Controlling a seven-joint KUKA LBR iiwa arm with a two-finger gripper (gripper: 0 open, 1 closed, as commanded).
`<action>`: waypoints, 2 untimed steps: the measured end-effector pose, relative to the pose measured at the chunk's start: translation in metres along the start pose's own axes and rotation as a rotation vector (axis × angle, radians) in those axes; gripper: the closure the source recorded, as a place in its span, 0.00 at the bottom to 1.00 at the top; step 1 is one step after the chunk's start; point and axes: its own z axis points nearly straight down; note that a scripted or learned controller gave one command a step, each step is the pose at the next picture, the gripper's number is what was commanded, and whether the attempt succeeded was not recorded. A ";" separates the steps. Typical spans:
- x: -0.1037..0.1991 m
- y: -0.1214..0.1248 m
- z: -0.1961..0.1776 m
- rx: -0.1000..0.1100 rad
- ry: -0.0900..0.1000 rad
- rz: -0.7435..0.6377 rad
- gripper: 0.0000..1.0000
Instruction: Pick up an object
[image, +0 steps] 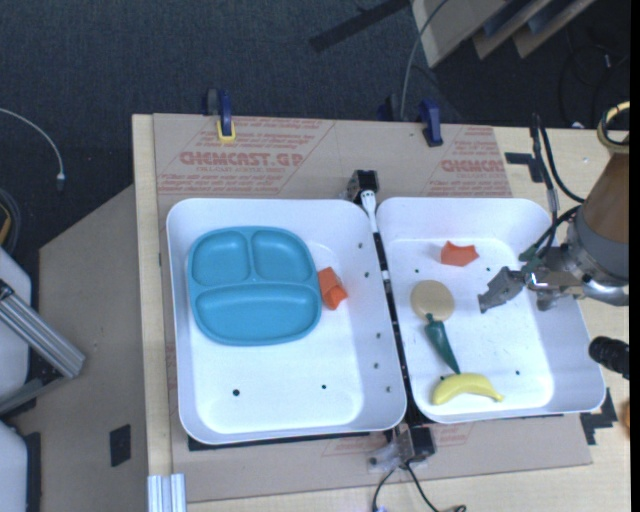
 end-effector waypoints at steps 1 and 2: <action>0.005 0.002 0.062 0.006 0.002 0.000 0.00; 0.004 0.001 0.105 0.006 0.002 0.001 0.00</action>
